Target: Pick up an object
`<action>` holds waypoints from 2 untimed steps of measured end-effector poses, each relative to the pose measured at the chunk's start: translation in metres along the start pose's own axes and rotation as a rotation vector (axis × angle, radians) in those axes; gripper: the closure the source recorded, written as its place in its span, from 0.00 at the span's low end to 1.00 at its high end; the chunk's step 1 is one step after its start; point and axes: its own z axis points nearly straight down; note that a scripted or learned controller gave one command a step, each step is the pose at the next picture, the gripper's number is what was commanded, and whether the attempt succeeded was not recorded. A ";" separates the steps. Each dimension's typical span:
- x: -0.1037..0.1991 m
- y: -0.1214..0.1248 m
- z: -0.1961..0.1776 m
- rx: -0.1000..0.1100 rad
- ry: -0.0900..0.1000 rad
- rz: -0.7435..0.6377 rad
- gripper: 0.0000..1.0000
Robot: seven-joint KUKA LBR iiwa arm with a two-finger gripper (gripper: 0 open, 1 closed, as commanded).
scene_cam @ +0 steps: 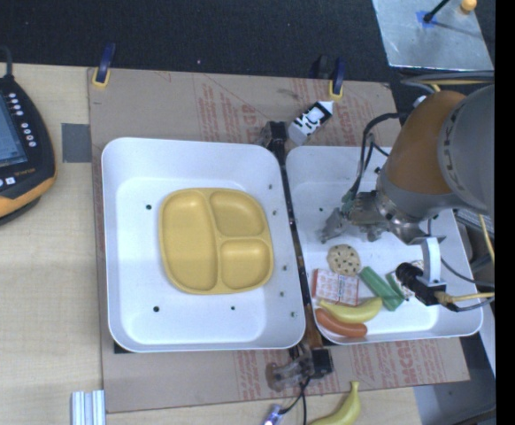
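The gripper [335, 228] is in the right bin [315, 180], low over its white floor, near the middle of the bin's left half. Its two grey fingers [330, 231] point to the left and a little downward; whether they are apart or together I cannot tell. Nothing is visible between them. Behind the gripper, the grey arm with the orange band [421, 153] covers the upper right part of this bin.

Just below the fingertips lies a round cookie [343, 258], close to them but apart. Below the cookie is a small red and white packet [335, 286]. To its right lies a green piece [380, 285], tilted. Along the bottom wall lie a banana [353, 310] and, touching it from below, a hot dog [340, 325].

The left bin [129, 237] holds a yellow divided plate [215, 239] in its middle. Another banana [344, 406] lies on the bench below the bins. A control tablet [5, 153] lies at the left edge.
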 end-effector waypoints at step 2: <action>-0.001 -0.020 0.010 0.001 0.002 0.001 0.00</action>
